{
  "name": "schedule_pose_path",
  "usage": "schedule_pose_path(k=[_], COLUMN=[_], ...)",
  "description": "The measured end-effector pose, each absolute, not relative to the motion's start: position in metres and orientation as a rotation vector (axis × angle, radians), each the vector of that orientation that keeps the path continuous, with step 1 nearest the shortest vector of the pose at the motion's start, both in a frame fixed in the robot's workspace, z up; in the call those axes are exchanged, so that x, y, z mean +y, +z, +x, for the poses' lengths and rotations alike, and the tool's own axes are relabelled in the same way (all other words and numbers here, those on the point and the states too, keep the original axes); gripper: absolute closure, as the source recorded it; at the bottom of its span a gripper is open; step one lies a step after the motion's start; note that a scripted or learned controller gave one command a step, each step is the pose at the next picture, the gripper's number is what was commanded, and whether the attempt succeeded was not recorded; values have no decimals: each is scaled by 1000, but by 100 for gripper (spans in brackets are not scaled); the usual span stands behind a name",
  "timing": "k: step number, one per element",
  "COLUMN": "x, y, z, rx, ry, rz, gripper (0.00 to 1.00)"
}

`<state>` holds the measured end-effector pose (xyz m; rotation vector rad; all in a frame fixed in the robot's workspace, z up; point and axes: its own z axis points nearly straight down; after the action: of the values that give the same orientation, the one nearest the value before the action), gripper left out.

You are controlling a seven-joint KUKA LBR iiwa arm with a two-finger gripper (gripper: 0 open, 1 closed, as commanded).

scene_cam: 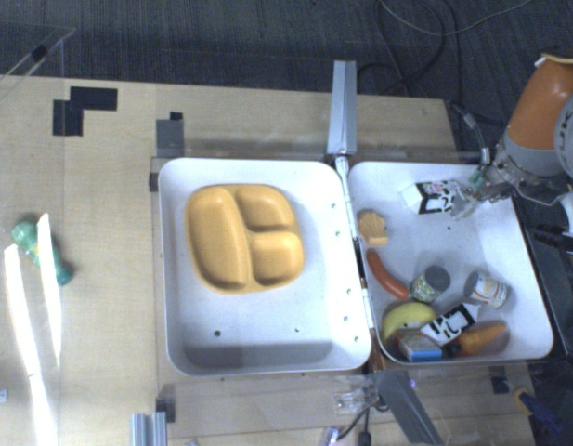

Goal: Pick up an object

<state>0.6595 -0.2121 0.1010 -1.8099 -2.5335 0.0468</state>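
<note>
Your nearest candidate is the small black-and-white patterned card-like object point(434, 197), lying flat near the far edge of the right white plastic bin point(532, 277), just beside the pincer point(475, 191), which reaches in from the right under the grey arm with its orange band point(544, 105). You cannot tell from this slanted view how far the pincer is spread, and nothing visibly sits inside it, so treat the object as not yet held. The arm's low, angled reach suggests it is lining up on that far corner, where the piece sits apart from the rest and is easier to approach. The other choices crowd the near side of the same bin: a tan cookie-shaped piece point(372, 227) and a red-orange sausage point(387, 275) along the left wall, then a dark-capped round jar point(432, 283), a small tin can point(487, 289), a yellow banana point(407, 318), a second black-and-white piece point(452, 323) and an orange carrot-like piece point(481, 336), packed close enough to hamper a clean grasp. The left white bin point(184, 342) carries 1 yellow sectioned tray point(244, 237), upside down. Both bins rest on the pale wooden desk point(91, 212).
</note>
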Motion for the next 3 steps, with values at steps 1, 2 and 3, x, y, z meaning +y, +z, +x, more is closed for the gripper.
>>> schedule_pose_path(k=[1, 2, 3], x=[-204, -204, -206], y=[126, 126, 93], z=[646, 646, 537], rx=[-2658, -2657, -2708], ry=[-4, -4, -4], rz=[-1689, -1690, -1604], gripper=[100, 0, 0])
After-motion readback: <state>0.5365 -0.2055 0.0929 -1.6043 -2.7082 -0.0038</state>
